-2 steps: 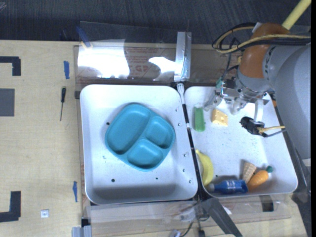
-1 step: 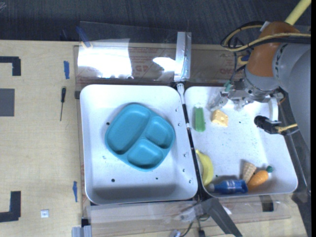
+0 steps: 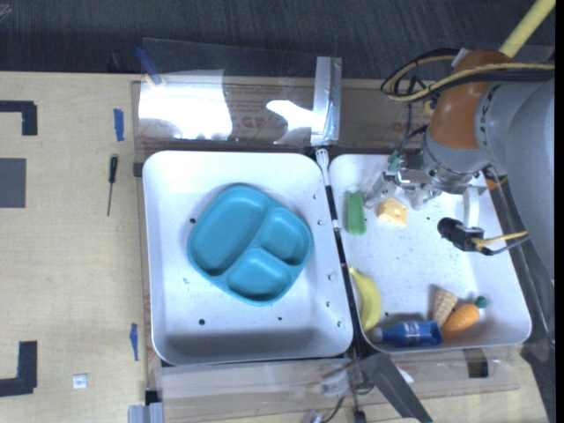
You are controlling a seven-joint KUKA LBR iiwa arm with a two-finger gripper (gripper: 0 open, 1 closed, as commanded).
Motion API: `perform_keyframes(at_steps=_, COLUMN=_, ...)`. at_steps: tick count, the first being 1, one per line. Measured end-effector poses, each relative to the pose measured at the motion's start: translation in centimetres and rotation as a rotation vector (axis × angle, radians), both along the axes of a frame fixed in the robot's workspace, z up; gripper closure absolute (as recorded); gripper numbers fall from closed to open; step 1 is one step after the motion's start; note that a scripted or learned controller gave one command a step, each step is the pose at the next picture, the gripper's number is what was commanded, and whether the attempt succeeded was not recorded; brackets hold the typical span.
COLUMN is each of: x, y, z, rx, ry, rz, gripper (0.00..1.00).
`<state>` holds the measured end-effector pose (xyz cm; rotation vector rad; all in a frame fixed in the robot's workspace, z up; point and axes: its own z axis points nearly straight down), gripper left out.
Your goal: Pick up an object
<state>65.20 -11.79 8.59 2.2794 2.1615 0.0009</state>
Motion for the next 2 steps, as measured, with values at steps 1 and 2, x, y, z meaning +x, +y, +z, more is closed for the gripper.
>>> perform_keyframes(at_steps=1, x=0.2, y=0.0, z=1.3, rx=-0.002, ry=-0.006, rz=0.002, gripper=1.0)
perform_keyframes(at_steps=2, x=1.0, y=6.6, z=10.4, rx=0.001, ry=-0.01, rz=0.044, gripper=1.0)
